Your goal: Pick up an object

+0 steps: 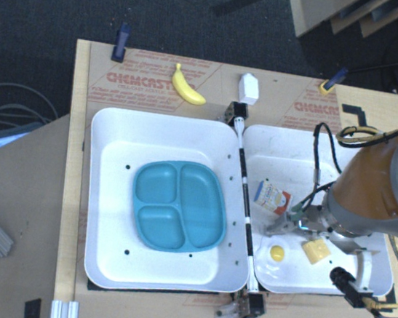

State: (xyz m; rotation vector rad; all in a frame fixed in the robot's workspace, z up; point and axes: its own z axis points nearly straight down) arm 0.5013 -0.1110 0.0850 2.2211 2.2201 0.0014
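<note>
Claw low in the right bin

We see the claw [287,220] down in the right bin [288,149], at the end of the grey arm [371,190] w/ its orange band. We can't tell its state (too small and dark). All spots given rel. to the claw: a small red-and-white packet [271,195] lies just up-left, a yellow round piece [277,253] just below, a pale yellow block [315,250] just below-right. A blue divided plate [178,204] sits well left in the left bin [113,142]. A banana [186,87] lies far up-left on the bench [150,85].
</note>
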